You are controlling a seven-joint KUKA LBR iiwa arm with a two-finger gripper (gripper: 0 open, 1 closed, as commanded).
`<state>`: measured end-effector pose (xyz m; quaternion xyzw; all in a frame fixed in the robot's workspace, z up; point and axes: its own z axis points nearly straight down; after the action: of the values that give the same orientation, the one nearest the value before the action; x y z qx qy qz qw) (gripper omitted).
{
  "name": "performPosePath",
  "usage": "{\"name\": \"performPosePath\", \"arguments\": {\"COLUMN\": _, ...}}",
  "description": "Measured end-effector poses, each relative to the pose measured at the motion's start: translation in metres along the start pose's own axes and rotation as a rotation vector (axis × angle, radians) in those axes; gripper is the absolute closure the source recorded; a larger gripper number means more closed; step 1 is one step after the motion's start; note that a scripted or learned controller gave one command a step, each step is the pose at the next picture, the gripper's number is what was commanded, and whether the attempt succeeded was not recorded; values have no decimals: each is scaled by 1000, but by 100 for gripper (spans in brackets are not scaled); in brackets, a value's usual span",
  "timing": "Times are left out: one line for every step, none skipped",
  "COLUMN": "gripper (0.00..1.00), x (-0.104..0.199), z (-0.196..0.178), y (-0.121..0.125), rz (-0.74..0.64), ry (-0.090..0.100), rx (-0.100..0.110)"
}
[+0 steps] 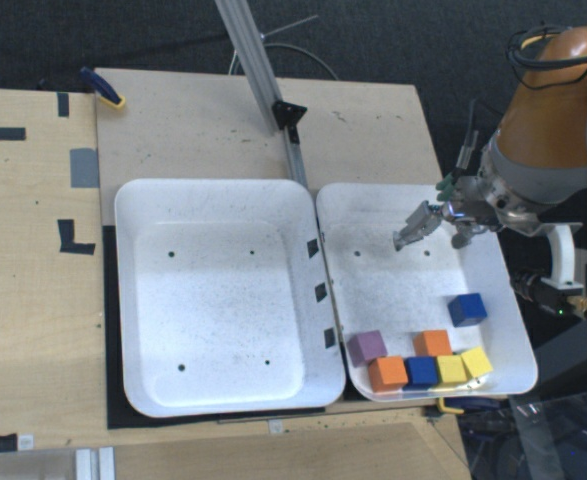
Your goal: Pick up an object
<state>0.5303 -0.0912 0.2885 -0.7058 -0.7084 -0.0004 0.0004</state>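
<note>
Over the right bin [493, 268], your arm [543, 108] reaches in from the right side of the camera view, grey with an orange section near the top corner. Its gripper [413, 230] hangs above the upper middle of that bin, pointing down and to the left. You cannot tell from this angle whether the tool is parted or closed, and nothing can be seen held in it.

Toward the near edge of the right bin you find a cluster of small blocks. A purple block [367, 346] lies at the left of the group. Just beside it, a little nearer the rim, sits an orange block [388, 372], followed in a row by a blue block [422, 371] and a yellow block [453, 370], with another yellow block [476, 361] tilted at the row's right end. A second orange block [432, 343] rests just behind that row. One more blue block, the lone blue block [467, 309], lies apart from the others, farther up and to the right. All the blocks lie well apart from the gripper.

Beside this bin, touching it along the middle, the left bin [133, 218] rests on the wooden bench [173, 118]. A slanted metal rail [248, 43] crosses the bench behind the bins.
</note>
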Motion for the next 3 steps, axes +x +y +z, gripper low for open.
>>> {"name": "performPosePath", "arguments": {"gripper": 100, "x": -2, "z": -8, "y": 1, "rz": 1, "ry": -1, "rx": 2}}
{"name": "performPosePath", "arguments": {"gripper": 100, "x": -3, "z": 107, "y": 30, "rz": 3, "ry": -1, "rx": 9}}
{"name": "performPosePath", "arguments": {"gripper": 100, "x": 0, "z": 199, "y": 34, "rz": 3, "ry": -2, "rx": 3}}
